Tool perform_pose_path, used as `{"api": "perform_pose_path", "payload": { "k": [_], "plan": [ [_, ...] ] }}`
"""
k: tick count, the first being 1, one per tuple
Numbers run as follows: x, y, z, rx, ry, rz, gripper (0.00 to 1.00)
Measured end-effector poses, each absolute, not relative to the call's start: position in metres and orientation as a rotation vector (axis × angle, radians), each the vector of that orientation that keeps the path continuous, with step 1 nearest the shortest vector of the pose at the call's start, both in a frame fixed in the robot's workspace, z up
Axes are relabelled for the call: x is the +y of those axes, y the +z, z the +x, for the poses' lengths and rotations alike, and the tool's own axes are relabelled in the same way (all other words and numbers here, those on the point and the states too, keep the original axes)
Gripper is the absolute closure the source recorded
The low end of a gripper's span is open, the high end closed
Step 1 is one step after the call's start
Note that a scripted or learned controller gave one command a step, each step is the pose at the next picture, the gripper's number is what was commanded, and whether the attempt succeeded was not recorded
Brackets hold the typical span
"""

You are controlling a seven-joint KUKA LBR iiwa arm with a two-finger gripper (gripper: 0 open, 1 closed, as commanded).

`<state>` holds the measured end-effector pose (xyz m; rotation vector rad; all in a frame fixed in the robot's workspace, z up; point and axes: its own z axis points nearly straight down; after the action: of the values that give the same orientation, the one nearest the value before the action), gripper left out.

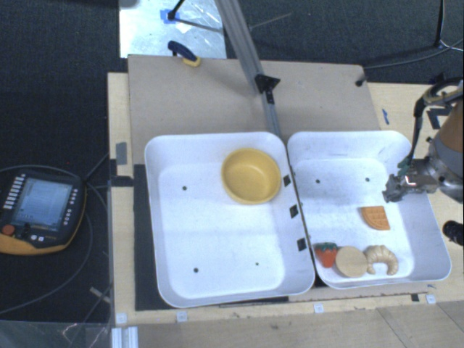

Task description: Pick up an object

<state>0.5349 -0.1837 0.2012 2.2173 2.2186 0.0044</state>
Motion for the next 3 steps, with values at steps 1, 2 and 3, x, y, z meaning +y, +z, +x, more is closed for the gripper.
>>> {"api": "perform_pose_path", "payload": {
  "k": [1,2,3],
  "plan": [
    [-0.184,0.248,0.536,2.22,0.004,2.218,1.0],
    [-0.137,0.239,0.523,2.226,0.001,2.218,1.0],
    [-0.087,0.247,0.513,2.227,0.002,2.216,1.0]
  ]
}}
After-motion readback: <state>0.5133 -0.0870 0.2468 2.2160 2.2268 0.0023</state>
